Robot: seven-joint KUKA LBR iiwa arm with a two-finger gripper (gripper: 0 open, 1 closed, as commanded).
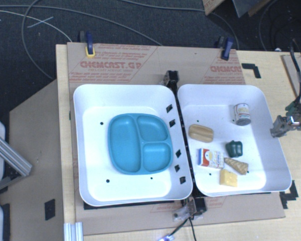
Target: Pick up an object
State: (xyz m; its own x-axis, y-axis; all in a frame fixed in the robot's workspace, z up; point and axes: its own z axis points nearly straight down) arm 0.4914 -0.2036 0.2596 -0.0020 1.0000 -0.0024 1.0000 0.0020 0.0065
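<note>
We see the gripper (282, 126) at the right bin's (271, 177) edge (open or clenched, we cannot tell). Nearest it lie a shiny metal can (242, 114) and a glossy green pepper (234, 147).

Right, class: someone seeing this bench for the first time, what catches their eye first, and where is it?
Most striking is the blue divided plate, lying in the middle of the left bin. Next come the small things clustered in the right bin: a can, a bread roll, a green pepper, a small carton and a cheese wedge.
</note>
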